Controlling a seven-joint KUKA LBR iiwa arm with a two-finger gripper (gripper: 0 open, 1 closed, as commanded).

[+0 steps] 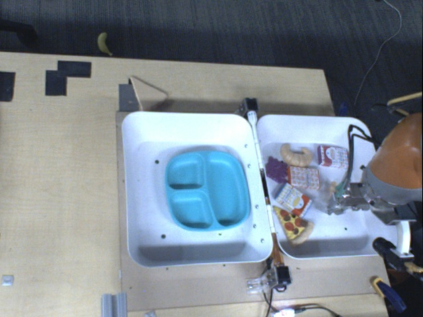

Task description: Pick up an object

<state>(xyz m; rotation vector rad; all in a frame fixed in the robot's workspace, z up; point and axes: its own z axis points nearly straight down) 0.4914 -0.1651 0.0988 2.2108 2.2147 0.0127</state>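
The arm's gripper (338, 200) hovered low in the right bin (344, 243); whether it gripped anything could not be told. Left of it lay a pizza slice (295, 226), cartons and a pastry (295, 154). A blue tray (205, 189) sat in the left bin (142, 177).

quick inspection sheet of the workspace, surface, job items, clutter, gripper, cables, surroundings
surface: tan bench bearing left bin and right bin
job's things: donut, purple item, small carton, pizza slice, packets in right bin
clutter: blue divided tray in left bin
grippers: gripper low over right bin, right of the items
cables: black cable by arm
surroundings: dark carpet, banana on it
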